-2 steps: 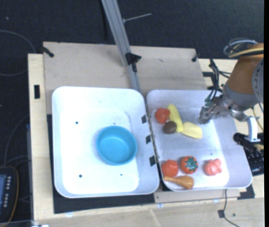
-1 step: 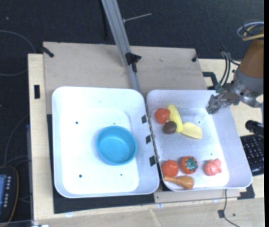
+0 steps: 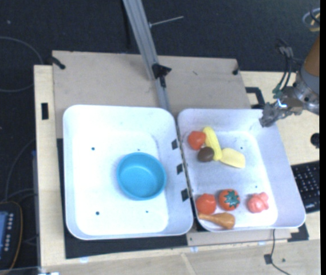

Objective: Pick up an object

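The right bin holds several toy foods. Near its back left lie a red tomato, a yellow banana, a brown lump and a yellow wedge. Along its front sit a red ball, a tomato with a green stem, a pink-red piece and an orange drumstick shape. My gripper hangs over the back right corner of this bin, apart from all the food. Nothing shows in its grasp.
A blue bowl stands in the left bin. A grey metal pole slants from the top down to the gap between the bins. A keyboard lies right of the right bin.
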`<state>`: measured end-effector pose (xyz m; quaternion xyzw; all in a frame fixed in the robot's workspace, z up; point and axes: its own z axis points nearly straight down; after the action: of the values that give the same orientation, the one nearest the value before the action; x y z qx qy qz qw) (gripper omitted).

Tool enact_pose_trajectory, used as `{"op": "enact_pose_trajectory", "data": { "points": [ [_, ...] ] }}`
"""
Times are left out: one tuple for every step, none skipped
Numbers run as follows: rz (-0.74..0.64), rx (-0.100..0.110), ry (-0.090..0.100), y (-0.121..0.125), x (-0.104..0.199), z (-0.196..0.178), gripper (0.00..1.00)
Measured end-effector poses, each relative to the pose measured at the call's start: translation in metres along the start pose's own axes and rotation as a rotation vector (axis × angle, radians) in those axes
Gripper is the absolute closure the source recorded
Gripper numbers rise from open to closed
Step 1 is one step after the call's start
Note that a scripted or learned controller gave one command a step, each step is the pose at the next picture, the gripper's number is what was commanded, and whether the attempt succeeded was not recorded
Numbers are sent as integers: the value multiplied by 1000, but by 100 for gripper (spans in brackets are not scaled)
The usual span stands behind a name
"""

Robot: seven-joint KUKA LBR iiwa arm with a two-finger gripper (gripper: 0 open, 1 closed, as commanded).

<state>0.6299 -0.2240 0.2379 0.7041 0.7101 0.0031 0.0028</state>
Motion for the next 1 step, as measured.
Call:
{"op": "enact_pose_trajectory", "data": {
  "points": [
    [-5,3,1,1,0,-15,100]
  ]
}}
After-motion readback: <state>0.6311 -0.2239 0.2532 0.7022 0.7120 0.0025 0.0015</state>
